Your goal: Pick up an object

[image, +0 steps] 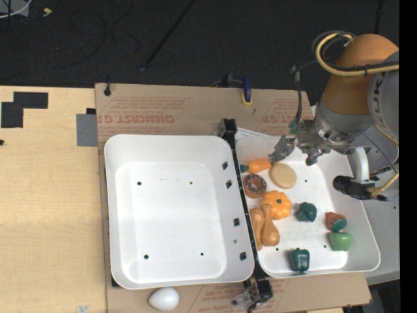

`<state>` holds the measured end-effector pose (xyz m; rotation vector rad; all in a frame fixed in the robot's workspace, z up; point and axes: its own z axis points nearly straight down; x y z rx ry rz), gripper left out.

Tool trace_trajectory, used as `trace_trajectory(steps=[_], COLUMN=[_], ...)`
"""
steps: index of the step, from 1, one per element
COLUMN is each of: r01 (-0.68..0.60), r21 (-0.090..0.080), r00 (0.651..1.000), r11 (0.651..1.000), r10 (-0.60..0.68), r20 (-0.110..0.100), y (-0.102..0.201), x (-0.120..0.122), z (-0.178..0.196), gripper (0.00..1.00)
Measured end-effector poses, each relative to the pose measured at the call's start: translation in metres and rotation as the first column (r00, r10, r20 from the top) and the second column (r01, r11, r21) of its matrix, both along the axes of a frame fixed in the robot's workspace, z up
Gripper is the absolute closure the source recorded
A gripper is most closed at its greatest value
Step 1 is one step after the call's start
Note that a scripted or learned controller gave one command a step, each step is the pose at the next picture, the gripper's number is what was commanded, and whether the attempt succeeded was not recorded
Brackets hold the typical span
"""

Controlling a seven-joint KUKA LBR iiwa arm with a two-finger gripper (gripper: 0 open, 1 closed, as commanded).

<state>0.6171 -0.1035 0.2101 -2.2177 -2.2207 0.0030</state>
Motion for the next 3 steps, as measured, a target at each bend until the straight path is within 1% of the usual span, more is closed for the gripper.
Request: trace_trajectory(steps=[1, 2, 3], r01=[0.002, 0.005, 0.008], r21=[-0.002, -0.003, -0.010], r00=[1.000, 1.000, 1.000], r11=[1.000, 1.000, 1.000], r10=[-0.002, -0.005, -0.008], r20=[0.008, 0.019, 0.029], y=[-0.002, -0.004, -0.002], x=[-0.012, -0.060, -0.136], z=[-0.108, -0.117, -0.116], gripper=[0.00, 0.00, 0.00])
